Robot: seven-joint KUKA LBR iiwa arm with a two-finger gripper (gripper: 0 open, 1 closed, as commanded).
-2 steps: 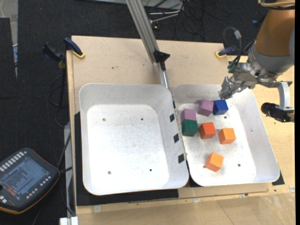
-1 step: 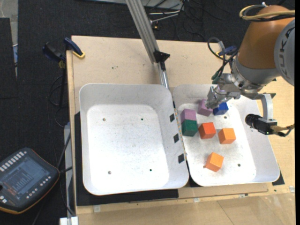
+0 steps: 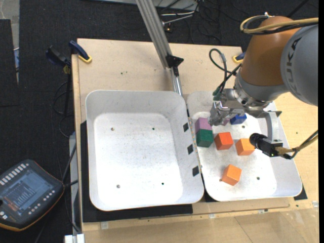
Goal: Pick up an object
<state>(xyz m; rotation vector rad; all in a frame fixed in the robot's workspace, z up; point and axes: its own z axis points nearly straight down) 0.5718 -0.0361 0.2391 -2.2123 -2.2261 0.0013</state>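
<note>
You cannot tell from this view how the jaws stand: the gripper (image 3: 218, 116) hangs low over the far left part of the right bin (image 3: 283, 186), and the wrist hides the gap between its fingers. Treat it as holding nothing, since no block shows between them.

Working left to right, the left bin (image 3: 136, 146) has nothing in it to pick. Just past the divide, the pink block (image 3: 202, 123) sits touching the green block (image 3: 204, 137), with the green one on the near side. The gripper tips are just beside the pink block, on its right. Next comes the red-orange block (image 3: 223, 140), near the green one but apart from it, then the orange block (image 3: 244, 146) just beside that. The blue block (image 3: 237, 118) lies partly under the wrist, and a second orange block (image 3: 232, 174) stands alone toward the near edge.

If you go for the pink block, its contact with the green one will likely crowd one finger, and the bin wall is close on the left. You would probably do better centring the jaws squarely across two free faces before descending. The lone orange block, well apart from its neighbours, looks the easier pick.
</note>
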